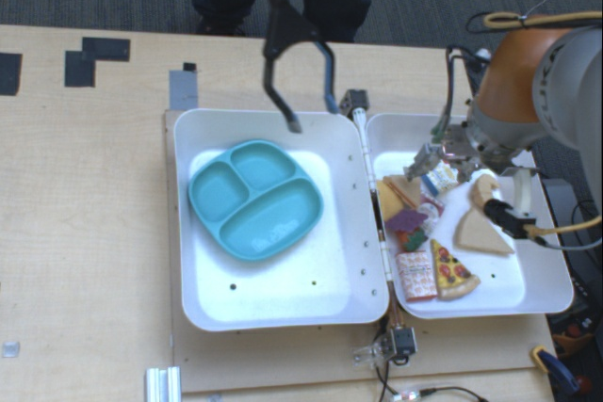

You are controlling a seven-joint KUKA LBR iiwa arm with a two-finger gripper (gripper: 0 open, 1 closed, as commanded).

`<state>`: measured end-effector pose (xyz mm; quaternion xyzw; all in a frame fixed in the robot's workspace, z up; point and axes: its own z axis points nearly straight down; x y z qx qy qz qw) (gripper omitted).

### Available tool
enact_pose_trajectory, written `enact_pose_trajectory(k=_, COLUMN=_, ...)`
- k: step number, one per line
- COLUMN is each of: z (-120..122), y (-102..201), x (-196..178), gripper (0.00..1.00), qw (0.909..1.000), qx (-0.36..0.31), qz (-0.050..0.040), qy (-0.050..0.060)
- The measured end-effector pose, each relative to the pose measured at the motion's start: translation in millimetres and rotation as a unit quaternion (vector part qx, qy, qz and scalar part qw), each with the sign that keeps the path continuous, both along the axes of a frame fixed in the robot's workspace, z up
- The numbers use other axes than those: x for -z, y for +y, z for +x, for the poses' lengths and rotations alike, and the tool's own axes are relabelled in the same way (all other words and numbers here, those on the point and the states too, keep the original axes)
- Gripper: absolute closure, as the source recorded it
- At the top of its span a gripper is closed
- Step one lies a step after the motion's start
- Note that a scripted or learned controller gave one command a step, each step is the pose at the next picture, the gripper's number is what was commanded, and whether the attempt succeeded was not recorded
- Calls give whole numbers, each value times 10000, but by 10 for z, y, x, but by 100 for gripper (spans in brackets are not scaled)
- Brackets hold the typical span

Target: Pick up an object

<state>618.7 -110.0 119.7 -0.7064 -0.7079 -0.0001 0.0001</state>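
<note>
My gripper point(435, 163) reaches down from the grey and orange arm point(528, 89) into the back of the right bin point(542, 292). It hangs over a heap of toy food. Just below it lie a yellow wedge point(397, 194) and a purple bunch of grapes point(409, 221). To its right are a pale bread piece point(483, 190) and a tan sandwich wedge point(481, 233). Nearer the front lie a red carton point(415, 275) and a pizza slice point(452, 271). The gripper's tip is hidden among small coloured items, so what it touches is unclear.
The left bin point(217, 301) holds a blue divided plate point(256, 200). A black grabber tool point(294, 52) on a metal pole reaches in from the top over that bin's back rim. Cables run along the right bin's right side.
</note>
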Motion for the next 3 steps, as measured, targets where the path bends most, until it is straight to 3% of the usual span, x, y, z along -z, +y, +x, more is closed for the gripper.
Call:
enact_pose_trajectory(k=1, z=-670, y=275, x=328, gripper=0, qw=10000, qx=-1, qz=-1, qy=-31)
enact_pose_trajectory(k=2, z=-642, y=276, x=207, gripper=100, qw=10000, qx=-8, qz=-7, qy=-72)
enact_pose_trajectory(k=3, z=-1311, y=1054, x=-651, gripper=100, qw=10000, qx=-15, qz=6, qy=-12)
